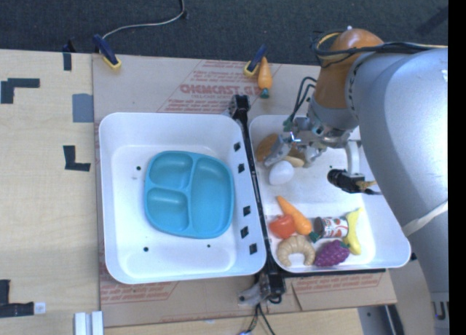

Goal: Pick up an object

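My gripper (295, 153) is down in the far left corner of the right bin (378, 202). Its two grey fingers (278, 153) stand apart, so it is open. A tan bread-like piece (294, 159) lies under and between them, partly hidden. A white egg (281, 173) sits just in front of the left finger, close to it. Nearer the front of the bin lie an orange carrot (294, 214), a red tomato (279, 227), a croissant (295, 249), purple grapes (330, 253), a small bottle (331, 226) and a yellow banana (354, 230).
The left bin (120, 180) holds a blue divided plate (189, 194). A black divider with clips (246, 173) runs between the bins. The large grey arm (400, 122) covers the right bin's far right side. An orange clamp (263, 75) sits on the cardboard behind the bins.
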Motion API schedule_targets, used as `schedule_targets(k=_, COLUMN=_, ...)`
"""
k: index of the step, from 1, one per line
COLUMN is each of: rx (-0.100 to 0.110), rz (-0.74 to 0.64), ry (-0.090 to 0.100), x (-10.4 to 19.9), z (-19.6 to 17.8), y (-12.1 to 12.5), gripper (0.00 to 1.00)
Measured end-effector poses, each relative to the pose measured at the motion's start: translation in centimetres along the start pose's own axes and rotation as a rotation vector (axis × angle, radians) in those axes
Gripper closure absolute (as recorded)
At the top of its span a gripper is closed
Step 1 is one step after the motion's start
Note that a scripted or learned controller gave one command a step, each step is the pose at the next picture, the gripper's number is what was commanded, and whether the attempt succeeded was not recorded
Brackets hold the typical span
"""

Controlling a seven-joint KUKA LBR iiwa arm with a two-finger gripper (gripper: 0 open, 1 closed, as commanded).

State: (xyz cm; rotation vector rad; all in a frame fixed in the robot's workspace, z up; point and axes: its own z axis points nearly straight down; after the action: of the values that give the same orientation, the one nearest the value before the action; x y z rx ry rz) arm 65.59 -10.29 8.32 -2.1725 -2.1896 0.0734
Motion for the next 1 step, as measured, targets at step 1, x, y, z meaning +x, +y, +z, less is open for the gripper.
schedule_targets(k=1, rx=0.013, rz=-0.001, ry=-0.003, x=-0.12, z=-0.61, y=-0.38, gripper=1.0)
